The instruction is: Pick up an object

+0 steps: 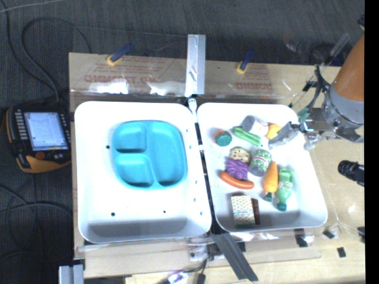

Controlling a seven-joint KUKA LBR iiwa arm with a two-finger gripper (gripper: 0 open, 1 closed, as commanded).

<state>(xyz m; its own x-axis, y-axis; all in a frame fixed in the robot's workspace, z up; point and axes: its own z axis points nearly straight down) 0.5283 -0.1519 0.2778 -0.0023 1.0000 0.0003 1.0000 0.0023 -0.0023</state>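
The right bin [308,215] holds a loose cluster of toy foods: a green pea pod [247,136] beside a grey can [249,123], a teal round piece [223,138] and purple grapes [237,169]. An orange carrot [270,178] lies upright beside a green bottle [283,188], a red sausage [237,181] lies below the grapes, and a patterned box [244,209] sits nearest the front wall.

Bright, even overhead light washes the two shallow white plastic bins [142,226] nearly to glare. Shadows under their rims stay soft and short. Beyond the bins, dark floor [35,40] goes dim; detail throughout looks slightly soft.
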